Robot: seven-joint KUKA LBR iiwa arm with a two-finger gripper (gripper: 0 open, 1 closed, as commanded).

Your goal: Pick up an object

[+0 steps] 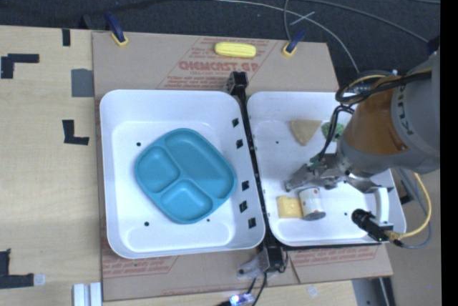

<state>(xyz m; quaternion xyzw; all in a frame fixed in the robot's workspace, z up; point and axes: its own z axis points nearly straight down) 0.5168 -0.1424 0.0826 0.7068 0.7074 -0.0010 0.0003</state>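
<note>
blue tray (184, 174) | 2 white bins (114, 154) | yellow block (289, 207)

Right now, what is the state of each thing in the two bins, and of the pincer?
Blue divided plate: lies flat, right side up, in the left bin.
Tan wedge: lies flat in the right bin, apart from the rest.
Yellow block: flat on the floor, touching the small cylinder.
Small cylinder: on its side.
Pincer: low over the cylinder; grip unclear.

Yellow corn cob (235, 50) on cardboard (143, 68) at 12 o'clock; blue clamps (117, 32) at both top corners.
</note>
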